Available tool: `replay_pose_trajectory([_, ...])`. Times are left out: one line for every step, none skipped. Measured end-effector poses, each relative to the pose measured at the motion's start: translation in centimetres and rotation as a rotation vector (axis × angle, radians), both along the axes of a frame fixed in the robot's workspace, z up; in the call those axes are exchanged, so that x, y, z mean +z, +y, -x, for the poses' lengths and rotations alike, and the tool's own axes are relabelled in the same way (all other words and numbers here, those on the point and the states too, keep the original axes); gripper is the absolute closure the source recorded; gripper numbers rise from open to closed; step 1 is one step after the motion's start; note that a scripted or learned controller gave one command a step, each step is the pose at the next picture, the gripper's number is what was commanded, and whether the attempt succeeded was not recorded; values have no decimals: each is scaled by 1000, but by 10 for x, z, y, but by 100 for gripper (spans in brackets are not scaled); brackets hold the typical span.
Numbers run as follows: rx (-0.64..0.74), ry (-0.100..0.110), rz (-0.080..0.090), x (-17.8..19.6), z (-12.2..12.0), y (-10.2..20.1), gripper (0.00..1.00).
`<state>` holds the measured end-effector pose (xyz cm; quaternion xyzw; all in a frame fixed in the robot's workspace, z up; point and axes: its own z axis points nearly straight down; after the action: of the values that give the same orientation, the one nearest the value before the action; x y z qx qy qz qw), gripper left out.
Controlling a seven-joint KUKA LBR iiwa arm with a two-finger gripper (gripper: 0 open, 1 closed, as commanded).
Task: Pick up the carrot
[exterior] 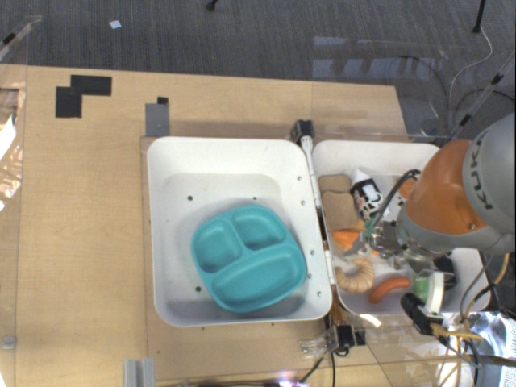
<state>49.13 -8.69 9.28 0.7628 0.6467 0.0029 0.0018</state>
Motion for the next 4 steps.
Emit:
replay_pose_trajectory([-256,-4,-2,-4,-52,-18,0])
replay_pose_trajectory([-251,-10,-4,8,-54,-16,100])
replay_pose_trajectory([-876,6,-9,93,-72,97,100])
replay_pose_trajectory([-878,8,-4,92,-72,94,0])
